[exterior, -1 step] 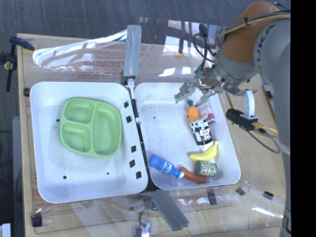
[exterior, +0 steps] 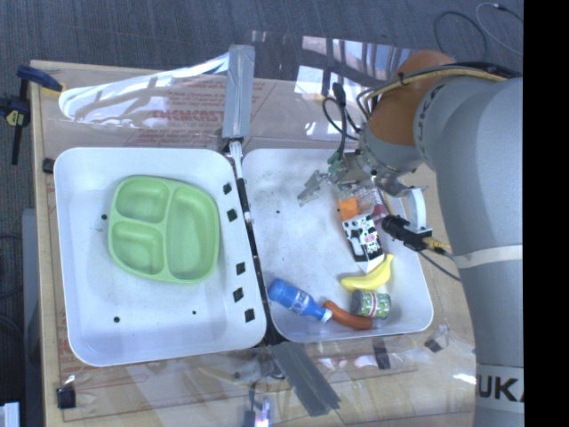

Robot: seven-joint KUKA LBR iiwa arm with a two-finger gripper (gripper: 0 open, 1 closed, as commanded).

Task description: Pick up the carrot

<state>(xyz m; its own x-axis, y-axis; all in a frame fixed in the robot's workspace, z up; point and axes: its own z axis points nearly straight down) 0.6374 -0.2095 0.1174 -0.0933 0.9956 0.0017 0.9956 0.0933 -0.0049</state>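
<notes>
The carrot (exterior: 348,317) is seen lying flat at the near edge of the right bin (exterior: 284,238) — wedged between a blue bottle (exterior: 295,299) and a small can (exterior: 371,305), a banana (exterior: 371,275) just beyond. It is judged light, stiff and smooth; its bare middle looks best for gripping. The pincer (exterior: 313,188) hovers well apart near the bin's far edge, prongs spread.

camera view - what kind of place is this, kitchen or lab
Most likely a robot lab bench, not a kitchen: a grey arm reaches over two white bins, toy-like items such as a carrot and banana lie loose, and clamps hold the board.
</notes>
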